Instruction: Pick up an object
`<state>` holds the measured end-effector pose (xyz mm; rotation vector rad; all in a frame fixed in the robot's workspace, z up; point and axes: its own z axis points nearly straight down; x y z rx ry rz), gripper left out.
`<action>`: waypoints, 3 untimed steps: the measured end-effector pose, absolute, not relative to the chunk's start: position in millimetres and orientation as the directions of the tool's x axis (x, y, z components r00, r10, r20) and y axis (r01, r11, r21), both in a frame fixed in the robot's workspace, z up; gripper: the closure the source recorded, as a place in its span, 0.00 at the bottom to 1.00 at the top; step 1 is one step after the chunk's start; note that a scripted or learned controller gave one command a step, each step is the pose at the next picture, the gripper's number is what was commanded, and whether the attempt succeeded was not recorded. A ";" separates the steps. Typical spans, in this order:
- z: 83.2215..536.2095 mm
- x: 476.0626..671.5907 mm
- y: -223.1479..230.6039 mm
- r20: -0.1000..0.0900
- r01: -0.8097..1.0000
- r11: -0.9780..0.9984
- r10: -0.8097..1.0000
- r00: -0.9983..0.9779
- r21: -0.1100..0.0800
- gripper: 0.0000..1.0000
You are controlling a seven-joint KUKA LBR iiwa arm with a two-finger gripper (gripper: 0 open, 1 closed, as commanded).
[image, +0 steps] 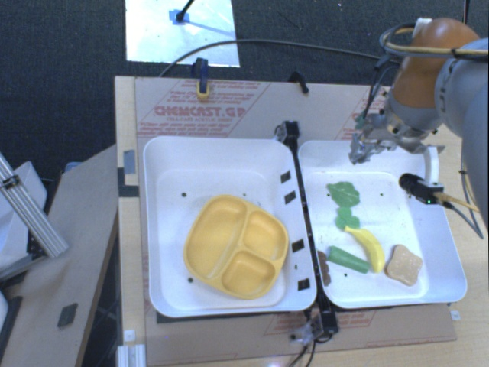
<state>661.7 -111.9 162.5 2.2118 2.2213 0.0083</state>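
Gripper (365, 150) above right bin's (443, 239) far edge, holding nothing; jaw state cannot tell. In that bin: banana (368, 246), green pieces (344, 194), bread (403, 264), all well apart from gripper. Yellow tray (235, 245) in left bin (168, 205).

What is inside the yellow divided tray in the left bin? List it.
Nothing lies in the yellow tray: its three compartments show bare yellow plastic. It sits in the left bin, and the bin floor beneath it is covered, so anything under the tray cannot be seen.
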 end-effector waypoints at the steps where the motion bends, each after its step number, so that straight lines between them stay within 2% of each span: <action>1: 228.0 664.0 -112.6 -0.001 1.000 0.005 1.000 -0.005 0.008 1.00; 2: 230.5 664.9 -112.5 -0.001 1.000 0.006 1.000 -0.006 0.004 1.00; 3: 239.1 634.6 -62.9 0.001 1.000 0.009 1.000 -0.009 0.001 1.00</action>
